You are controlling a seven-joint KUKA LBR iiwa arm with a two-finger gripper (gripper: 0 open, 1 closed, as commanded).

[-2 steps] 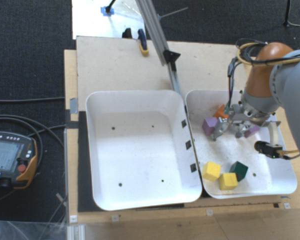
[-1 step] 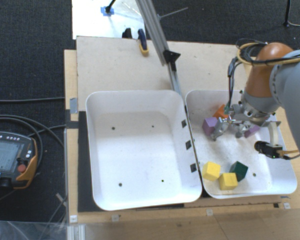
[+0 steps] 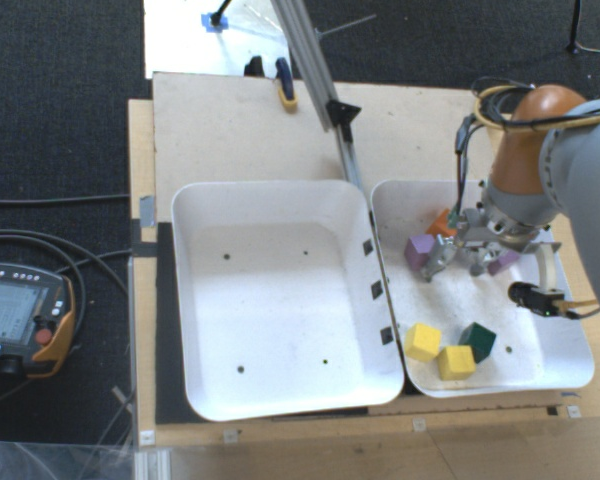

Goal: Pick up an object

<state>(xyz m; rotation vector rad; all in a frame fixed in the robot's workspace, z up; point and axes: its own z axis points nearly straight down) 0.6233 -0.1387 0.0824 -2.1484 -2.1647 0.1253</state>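
Gripper (image 3: 458,258) low in the right bin (image 3: 570,363), finger state cannot be told | purple block (image 3: 418,250) just beside it, orange block (image 3: 441,222) toward the far edge | two yellow blocks (image 3: 423,342) and a green block (image 3: 478,339) near the bin's front edge | left bin (image 3: 195,203) alongside.

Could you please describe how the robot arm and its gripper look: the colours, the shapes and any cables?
The arm is smooth, rounded and grey, with a bulging orange band above the wrist. Black and yellow cables loop beside that band and run down toward the wrist. Below sits a grey metal gripper with two slim silver fingers. A small black part with an orange cable hangs at its side.
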